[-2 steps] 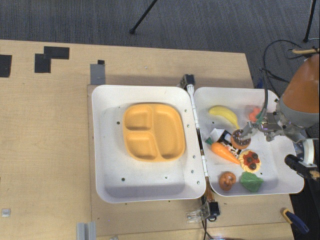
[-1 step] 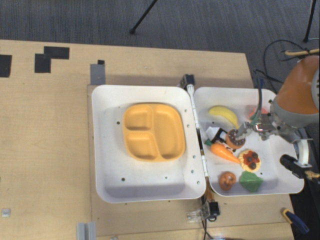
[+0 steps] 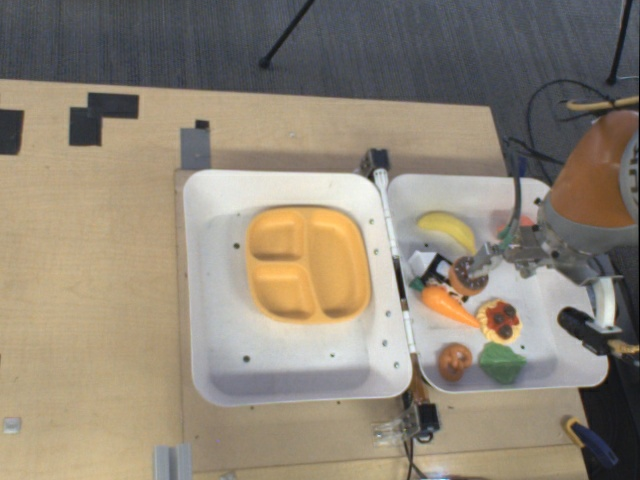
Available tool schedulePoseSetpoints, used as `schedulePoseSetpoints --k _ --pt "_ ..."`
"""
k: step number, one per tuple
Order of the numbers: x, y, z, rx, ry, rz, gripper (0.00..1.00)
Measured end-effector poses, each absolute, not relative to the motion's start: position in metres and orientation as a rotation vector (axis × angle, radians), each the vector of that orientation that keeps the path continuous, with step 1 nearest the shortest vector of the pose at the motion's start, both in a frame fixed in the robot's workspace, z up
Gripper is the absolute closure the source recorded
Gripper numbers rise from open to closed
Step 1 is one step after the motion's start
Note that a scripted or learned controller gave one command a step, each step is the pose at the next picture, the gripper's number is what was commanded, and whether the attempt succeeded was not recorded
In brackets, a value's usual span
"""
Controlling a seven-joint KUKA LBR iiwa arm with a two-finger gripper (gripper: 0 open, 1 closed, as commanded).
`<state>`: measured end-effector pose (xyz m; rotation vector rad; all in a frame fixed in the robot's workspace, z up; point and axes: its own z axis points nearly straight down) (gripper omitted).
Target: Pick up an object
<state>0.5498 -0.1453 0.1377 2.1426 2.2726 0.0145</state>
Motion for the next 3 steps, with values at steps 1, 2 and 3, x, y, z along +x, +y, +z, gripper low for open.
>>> schedulePoseSetpoints --k 1,2,3 --pt "0.5642 -0.1423 0.1358 2.002 2.386 0.024 0.00" --pt "0.5699 -0.1395 0.1340 1.968 2.414 0.025 0.00" --pt "0.5697 -0.1395 0.1335 1.959 2.421 0.024 0.00"
